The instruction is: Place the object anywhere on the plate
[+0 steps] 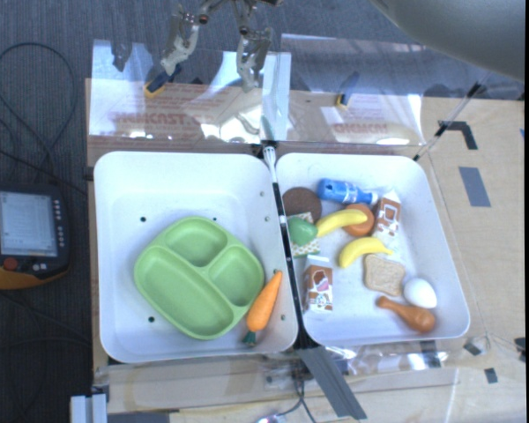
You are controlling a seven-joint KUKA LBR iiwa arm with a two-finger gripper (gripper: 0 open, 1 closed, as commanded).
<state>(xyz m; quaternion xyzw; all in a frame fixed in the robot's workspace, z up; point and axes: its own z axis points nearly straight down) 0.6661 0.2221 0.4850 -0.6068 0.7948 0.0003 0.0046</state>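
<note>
A green three-compartment plate (198, 276) lies in the left bin (123, 192). An orange carrot (264, 300) rests just off the plate's right rim, against the divider between the bins, with its green end toward the front. My gripper (215, 51) hangs high above the back edge of the left bin, far from the plate. It is open, its two fingers (180, 46) spread wide with nothing between them.
The right bin (441, 227) holds several food items: a blue bottle (346, 190), two bananas (342, 221), a brown disc (301, 204), small cartons (317, 287), bread (384, 274), an egg (420, 293) and a drumstick (404, 312). A teach pendant (22, 232) lies left of the bench.
</note>
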